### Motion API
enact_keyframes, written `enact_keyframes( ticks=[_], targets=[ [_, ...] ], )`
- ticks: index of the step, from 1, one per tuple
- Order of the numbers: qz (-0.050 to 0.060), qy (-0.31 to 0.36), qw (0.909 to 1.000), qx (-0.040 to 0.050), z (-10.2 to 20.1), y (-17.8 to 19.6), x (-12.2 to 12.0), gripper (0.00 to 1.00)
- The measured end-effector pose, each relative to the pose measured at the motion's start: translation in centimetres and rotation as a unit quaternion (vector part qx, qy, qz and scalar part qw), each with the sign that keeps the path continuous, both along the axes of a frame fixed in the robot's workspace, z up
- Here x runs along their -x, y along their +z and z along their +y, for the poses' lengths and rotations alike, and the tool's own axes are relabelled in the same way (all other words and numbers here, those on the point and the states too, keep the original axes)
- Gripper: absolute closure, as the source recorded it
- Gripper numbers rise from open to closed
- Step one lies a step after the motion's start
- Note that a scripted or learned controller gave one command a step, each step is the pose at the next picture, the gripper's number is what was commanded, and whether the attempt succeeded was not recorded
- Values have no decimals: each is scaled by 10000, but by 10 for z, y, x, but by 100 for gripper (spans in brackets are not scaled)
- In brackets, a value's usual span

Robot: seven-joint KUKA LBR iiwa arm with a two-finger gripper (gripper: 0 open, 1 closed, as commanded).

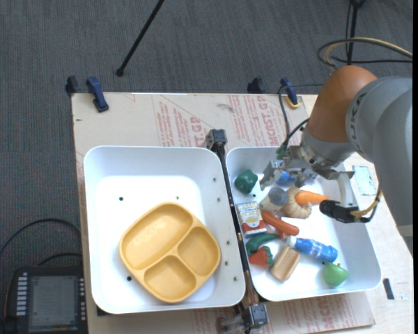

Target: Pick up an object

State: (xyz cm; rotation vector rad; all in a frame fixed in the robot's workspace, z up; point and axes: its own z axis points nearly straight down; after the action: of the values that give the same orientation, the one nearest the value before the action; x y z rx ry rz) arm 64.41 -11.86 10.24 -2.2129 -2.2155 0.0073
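Your gripper [287, 172] hung low in the right bin [359, 256], at its far end; whether it held anything I could not tell (the wrist hid it). Take the carrot [308, 198] as landmark: it lay just nearer the camera than the gripper, its long axis running left-right. Beyond the carrot toward the camera lay the blue bottle [313, 248], with toys crowding left and bare floor right.

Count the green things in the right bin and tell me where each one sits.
3: a green lump near the left wall, a green pepper beside the divider, and a green ball in the near right corner. The arm may hide more.
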Motion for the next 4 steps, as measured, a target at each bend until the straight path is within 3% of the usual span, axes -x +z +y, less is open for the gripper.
enact_keyframes(
  ticks=[1, 2, 3, 4],
  targets=[
    [12, 2, 10000, -6, 0, 8, 0, 100],
    [12, -1, 10000, -6, 0, 8, 0, 0],
    [24, 3, 10000, -12, 1, 16, -1, 100],
    [25, 2, 10000, -12, 1, 16, -1, 0]
  ],
)
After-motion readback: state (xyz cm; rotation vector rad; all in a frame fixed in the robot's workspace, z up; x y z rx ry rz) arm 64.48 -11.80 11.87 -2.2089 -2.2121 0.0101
